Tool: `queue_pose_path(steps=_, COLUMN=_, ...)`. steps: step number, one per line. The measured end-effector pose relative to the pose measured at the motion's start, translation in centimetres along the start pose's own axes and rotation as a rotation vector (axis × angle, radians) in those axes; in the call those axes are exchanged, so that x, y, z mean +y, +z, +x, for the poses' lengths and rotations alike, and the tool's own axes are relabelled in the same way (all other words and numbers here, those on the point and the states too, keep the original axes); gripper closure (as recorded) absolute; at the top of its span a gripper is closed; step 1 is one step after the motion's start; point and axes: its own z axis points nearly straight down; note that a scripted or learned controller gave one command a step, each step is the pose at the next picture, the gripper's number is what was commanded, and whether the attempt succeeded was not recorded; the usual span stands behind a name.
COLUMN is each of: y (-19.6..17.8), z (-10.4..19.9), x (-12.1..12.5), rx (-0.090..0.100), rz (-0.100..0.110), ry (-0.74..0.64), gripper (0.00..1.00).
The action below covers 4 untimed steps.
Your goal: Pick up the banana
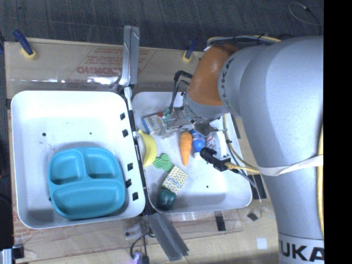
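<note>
The yellow banana (148, 148) lies against the left wall of the right bin (242, 194), curved along the divider. My gripper (169, 119) hangs over the back of that bin, just up and to the right of the banana and apart from it. It sits above a silvery blue packet (153, 123). The big grey arm with its orange band (206, 81) covers the bin's right side.
Beside the banana lie an orange carrot (186, 147), a small green piece (163, 162), a patterned box (175, 179), a dark green ball (166, 198) and a blue item (198, 143). The left bin (33, 114) holds a blue divided plate (85, 181).
</note>
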Motion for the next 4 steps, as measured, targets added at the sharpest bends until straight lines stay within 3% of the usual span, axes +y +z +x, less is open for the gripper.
queue_pose_path(steps=1, y=-0.2, z=-0.6, x=0.0, rx=-0.01, rz=-0.003, ry=0.005, gripper=0.0)
queue_pose_path(steps=2, y=1.1, z=0.1, x=-4.8, rx=-0.001, rz=-0.001, ry=-0.27, gripper=0.0)
queue_pose_path(steps=3, y=-9.1, z=5.6, x=0.1, rx=-0.004, rz=-0.004, ry=-0.637, gripper=0.0)
queue_pose_path(steps=4, y=-8.9, z=13.0, x=-6.4, rx=-0.002, rz=-0.001, ry=-0.738, gripper=0.0)
